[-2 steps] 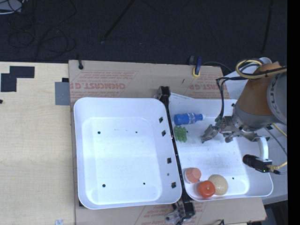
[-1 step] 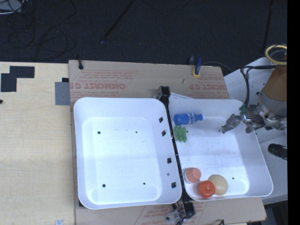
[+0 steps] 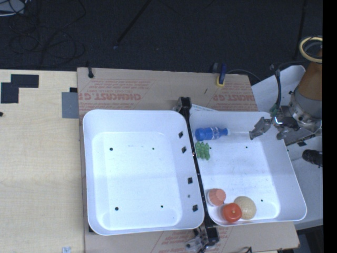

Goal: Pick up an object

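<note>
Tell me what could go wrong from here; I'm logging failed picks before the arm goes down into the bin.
1. The blue bottle lies on its side, so it may roll away when the end effector closes on it.
2. The green object sits against the divider wall of the right bin, leaving little room for a finger.
3. The red ball, tan ball and pink object crowd the near corner; a grab there could catch two or push them apart.

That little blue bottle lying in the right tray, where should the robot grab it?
Probably across the middle of the blue bottle, from above. It lies on its side, long axis running left-right, so the fingers should close on its narrow width; green item sits just below.
</note>
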You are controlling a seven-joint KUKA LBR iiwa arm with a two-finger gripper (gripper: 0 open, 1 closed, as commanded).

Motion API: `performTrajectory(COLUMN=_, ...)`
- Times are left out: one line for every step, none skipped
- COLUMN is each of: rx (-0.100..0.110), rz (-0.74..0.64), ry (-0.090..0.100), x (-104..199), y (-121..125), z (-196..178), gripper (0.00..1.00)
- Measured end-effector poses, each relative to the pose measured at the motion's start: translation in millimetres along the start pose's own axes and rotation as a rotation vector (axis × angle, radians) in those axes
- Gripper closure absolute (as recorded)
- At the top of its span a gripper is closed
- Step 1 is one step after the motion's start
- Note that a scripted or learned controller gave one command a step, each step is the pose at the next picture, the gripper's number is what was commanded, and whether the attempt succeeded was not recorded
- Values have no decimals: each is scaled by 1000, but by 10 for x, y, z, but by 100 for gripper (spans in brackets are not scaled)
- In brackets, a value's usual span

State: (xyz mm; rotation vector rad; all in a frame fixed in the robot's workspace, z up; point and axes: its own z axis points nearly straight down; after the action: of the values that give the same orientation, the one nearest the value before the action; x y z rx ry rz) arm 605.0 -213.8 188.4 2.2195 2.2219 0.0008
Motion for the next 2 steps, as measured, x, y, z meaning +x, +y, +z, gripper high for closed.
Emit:
performTrajectory(rx=0, rz=0, ry=0, x=1, y=251, z=-27, gripper=0)
performTrajectory(rx=2, rz=-3, ry=0, x=0, y=243, z=-125, gripper=100)
